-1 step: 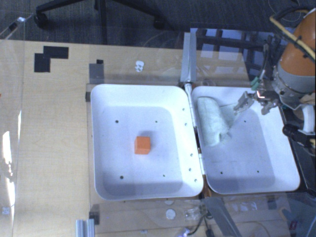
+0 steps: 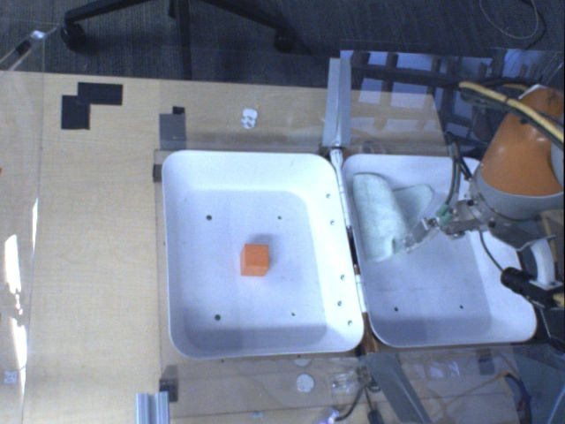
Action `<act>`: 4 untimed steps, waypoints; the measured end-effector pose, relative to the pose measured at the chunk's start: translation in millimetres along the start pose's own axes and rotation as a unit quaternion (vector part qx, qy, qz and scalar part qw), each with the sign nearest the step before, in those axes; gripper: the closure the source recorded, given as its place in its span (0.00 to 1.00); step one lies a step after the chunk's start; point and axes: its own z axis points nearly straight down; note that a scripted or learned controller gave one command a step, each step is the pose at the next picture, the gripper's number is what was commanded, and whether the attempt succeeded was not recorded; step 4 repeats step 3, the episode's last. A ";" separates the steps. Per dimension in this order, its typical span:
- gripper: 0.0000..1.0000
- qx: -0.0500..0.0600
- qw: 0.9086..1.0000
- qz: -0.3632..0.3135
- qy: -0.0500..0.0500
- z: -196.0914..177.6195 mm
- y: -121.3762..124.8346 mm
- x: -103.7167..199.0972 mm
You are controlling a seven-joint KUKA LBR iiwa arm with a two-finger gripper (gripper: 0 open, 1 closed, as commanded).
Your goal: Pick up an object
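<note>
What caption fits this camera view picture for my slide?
Robot hand beside a pale rolled cloth in the right bin; an orange block waits in the left bin.

No words, labels, brand names or numbers are showing legibly anywhere. The black rectangular patches (image 2: 88, 102) sitting near the far left corner of the pale wooden bench (image 2: 79, 263) are carrying no lettering.
</note>
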 end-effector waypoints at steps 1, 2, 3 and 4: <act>0.00 -0.007 1.000 -0.013 -0.003 68.3 31.9 -34.5; 1.00 -0.010 1.000 -0.014 -0.003 55.8 34.9 -33.2; 1.00 -0.002 0.999 0.036 -0.001 -29.6 92.5 -27.7; 1.00 -0.002 0.999 0.036 -0.001 -29.6 92.5 -27.7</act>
